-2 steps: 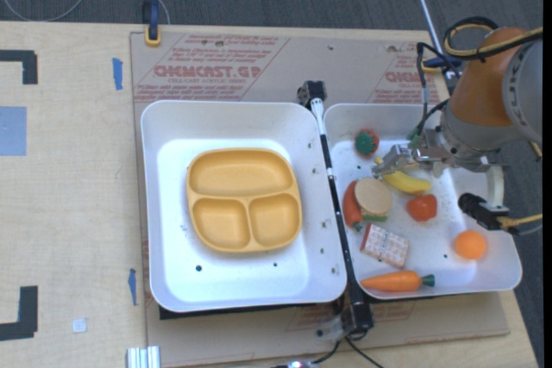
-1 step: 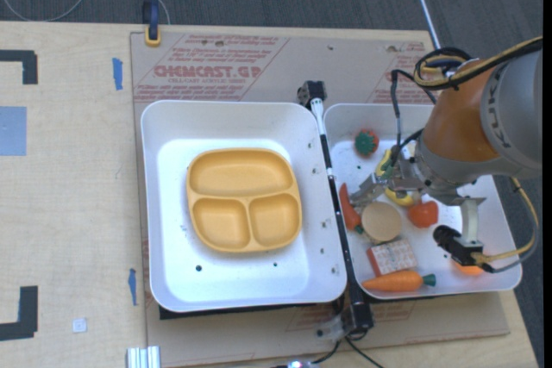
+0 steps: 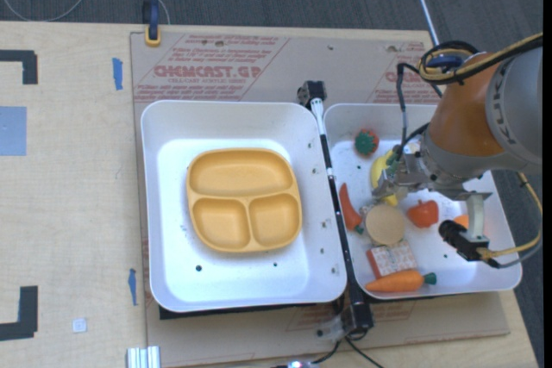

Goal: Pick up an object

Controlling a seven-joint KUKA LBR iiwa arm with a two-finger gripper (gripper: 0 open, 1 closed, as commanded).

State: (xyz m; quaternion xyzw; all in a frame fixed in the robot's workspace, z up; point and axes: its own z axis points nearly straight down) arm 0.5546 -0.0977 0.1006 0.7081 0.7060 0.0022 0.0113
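The pincer hangs low in the right bin, just above the banana; whether it is apart, I cannot tell. Best drop straight, centred, clear of the tan disc below.

a wooden bench bears two white bins side by side.
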